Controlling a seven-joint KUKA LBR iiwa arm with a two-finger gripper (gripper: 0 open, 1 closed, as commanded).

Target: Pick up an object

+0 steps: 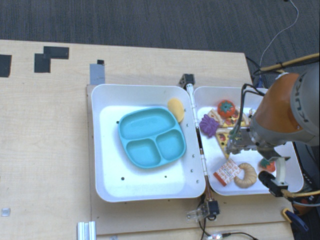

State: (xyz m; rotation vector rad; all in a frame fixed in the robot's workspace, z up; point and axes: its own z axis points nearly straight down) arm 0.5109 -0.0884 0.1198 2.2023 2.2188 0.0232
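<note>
Gripper hangs low in the crowded right bin; can't tell its state. Risk: nudging the croissant or wrapper aside instead of grabbing.

Blue tray, yellow lemon, purple grapes, tan croissant, possibly red-white patterned packet

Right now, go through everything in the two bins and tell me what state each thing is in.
Blue divided plate: flat in the left bin, compartments bare.
Yellow piece: in the left bin, touching the plate's far corner.
Purple toy: lying in the right bin.
Red toy: near the right bin's far wall.
Croissant: lying beside the red-and-white packet.
Tool: low over the right bin.
</note>
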